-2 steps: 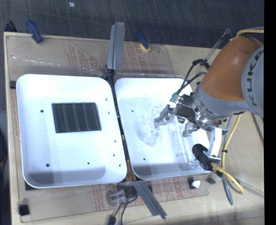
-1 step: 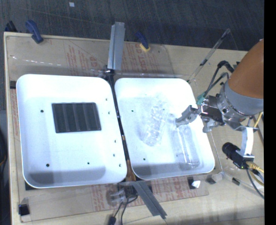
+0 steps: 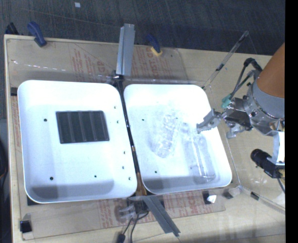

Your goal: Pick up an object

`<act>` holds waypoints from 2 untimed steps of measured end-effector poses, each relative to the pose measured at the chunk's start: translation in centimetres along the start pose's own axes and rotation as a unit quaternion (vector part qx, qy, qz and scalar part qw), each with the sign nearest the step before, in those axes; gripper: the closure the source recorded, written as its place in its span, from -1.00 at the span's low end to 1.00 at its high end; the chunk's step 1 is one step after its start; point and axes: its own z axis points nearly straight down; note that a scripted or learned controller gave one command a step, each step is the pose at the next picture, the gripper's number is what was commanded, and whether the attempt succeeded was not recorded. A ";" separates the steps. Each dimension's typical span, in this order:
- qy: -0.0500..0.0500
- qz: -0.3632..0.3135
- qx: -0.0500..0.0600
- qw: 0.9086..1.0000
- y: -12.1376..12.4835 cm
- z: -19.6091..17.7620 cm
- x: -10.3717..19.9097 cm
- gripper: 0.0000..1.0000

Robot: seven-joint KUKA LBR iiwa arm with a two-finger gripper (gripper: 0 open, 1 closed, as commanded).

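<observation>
End effector at right bin's edge, grip state unclear; I'm approaching, next descend onto clear bottle.

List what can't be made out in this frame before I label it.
- Clear transparent objects in the right white bin, camera view: washed out against the bright floor; count and outlines uncertain.
- Second clear piece near that bin's right wall: edges blurred by glare.
- Two-finger gripper: too small and dark to read finger spacing.
- Grey arm: cut off by the right edge.
</observation>
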 end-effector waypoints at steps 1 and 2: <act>0.000 0.049 0.001 0.999 -1.3 2.8 6.1 -1.00; 0.001 0.003 0.002 1.000 -1.1 4.8 6.1 -1.00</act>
